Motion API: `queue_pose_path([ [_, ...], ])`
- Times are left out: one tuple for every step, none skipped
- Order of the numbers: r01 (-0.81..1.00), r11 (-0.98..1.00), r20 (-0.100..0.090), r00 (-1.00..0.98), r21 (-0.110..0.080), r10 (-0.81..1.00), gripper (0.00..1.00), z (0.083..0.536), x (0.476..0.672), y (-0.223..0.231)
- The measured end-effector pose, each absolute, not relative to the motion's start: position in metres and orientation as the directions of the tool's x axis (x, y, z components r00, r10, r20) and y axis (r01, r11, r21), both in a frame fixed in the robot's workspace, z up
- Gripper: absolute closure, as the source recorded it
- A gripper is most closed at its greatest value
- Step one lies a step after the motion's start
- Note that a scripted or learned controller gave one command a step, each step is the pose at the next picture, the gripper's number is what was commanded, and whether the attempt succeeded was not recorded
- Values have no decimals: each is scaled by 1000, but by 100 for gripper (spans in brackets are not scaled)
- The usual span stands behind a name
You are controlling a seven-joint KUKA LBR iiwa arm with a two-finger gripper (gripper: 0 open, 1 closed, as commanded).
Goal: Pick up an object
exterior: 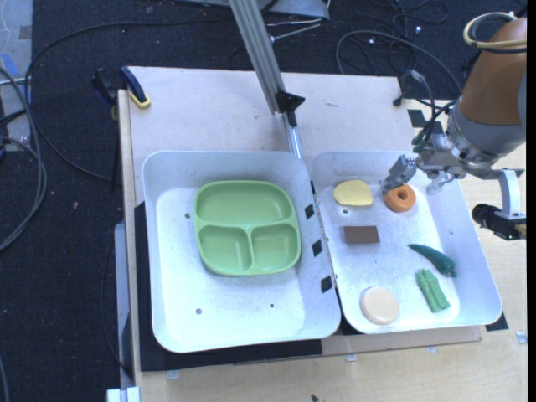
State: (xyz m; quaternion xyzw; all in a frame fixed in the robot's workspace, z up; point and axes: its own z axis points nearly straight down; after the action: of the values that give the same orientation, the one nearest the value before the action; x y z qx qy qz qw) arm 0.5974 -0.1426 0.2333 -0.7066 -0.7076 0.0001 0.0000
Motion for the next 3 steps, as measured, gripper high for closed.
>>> queue_pose_path([
  [1000, 0, 0, 0, -3, 1000, 0, 188, 603, -146],
  [1000, 0, 1, 0, -5, 1000, 0, 136, 592, -142],
  [1000, -2, 0, 2, 7, 1000, 0, 93, 595, -141],
])
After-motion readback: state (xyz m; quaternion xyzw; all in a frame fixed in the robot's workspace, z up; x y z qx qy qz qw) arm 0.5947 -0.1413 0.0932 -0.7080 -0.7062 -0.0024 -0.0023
